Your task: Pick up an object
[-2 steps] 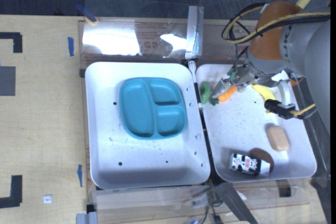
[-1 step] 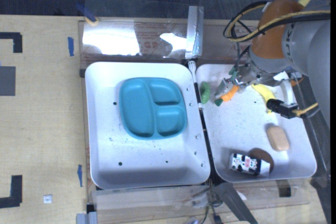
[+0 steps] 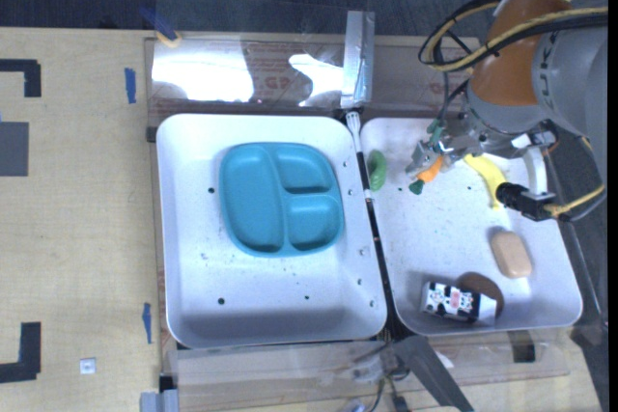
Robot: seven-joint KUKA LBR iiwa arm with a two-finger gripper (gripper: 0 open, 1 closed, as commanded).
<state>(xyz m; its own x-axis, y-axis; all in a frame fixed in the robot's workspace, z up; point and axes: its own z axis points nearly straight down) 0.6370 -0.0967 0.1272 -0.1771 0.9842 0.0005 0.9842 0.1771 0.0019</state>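
- Camera view: my gripper (image 3: 436, 152) hangs low in the right bin (image 3: 463, 251); whether it is open, I cannot tell.
- A small orange carrot (image 3: 429, 172) lies just under me, touching.
- It looks light, hard and smooth, so I should pinch its middle.

Orange carrot (image 3: 431, 171) lies tilted in right bin (image 3: 425, 304).

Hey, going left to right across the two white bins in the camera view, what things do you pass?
Blue divided plastic tray in the left white bin → small green object → orange carrot-shaped toy by the gripper → black-and-white patterned carton → yellow banana → tan oval piece.
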